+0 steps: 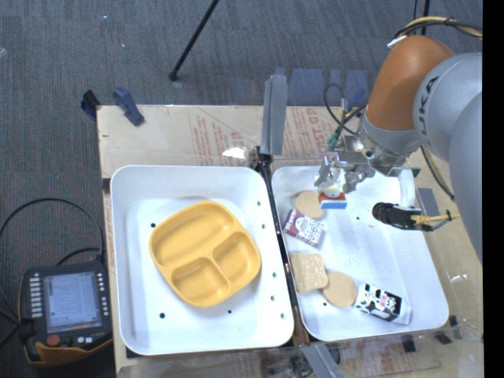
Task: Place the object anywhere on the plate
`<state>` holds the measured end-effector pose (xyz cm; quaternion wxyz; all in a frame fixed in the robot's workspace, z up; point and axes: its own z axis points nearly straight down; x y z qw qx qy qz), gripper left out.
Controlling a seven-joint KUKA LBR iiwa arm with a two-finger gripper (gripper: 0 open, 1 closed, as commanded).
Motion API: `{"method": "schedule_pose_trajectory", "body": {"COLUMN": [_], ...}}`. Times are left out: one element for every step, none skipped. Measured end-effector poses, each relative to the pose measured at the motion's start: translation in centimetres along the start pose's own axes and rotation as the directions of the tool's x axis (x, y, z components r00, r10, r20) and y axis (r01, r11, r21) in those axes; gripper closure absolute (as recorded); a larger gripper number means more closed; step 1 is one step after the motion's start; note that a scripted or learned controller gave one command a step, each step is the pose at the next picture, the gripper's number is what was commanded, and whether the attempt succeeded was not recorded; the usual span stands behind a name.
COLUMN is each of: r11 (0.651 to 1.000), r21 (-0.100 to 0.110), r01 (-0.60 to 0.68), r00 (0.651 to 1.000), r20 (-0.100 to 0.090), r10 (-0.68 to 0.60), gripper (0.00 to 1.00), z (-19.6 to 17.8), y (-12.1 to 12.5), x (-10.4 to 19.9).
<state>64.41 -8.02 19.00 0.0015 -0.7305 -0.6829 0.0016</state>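
My tool (337, 181) hovers low over the small red-white-blue block (334, 202) (right bin). Fingers' state: can't tell. Yellow plate (205, 253) sits left.

Dark grey carpet floor (118, 38) fills far and left side, faint ribbed texture. Thin black tripod leg (198, 28) slants across carpet at far centre, foot resting on floor. Cardboard-topped bench (197, 136) at centre, red printed markings on its surface, bright glare spot near its middle. Two blue clamps (126, 105) at bench's far-left corner. Grey upright post (275, 116) at bench's far centre. Handheld control pendant (64, 304) with lit screen on floor near left, black cable (47, 211) looping beside it.
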Motion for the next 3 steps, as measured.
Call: {"method": "schedule_pose_trajectory", "body": {"r11": [1.000, 0.981, 0.981], "r21": [0.000, 0.001, 0.001], "r01": [0.014, 0.195, 0.194], "r00": [1.000, 0.981, 0.981], "r20": [-0.001, 0.000, 0.000], "r10": [-0.014, -0.195, -0.194], "gripper": [1.00, 1.00, 0.00], "z": [0.4, 0.4, 0.4], "y": [-1.6, -8.4, -8.3], "x": [9.2, 14.7, 14.6]}}
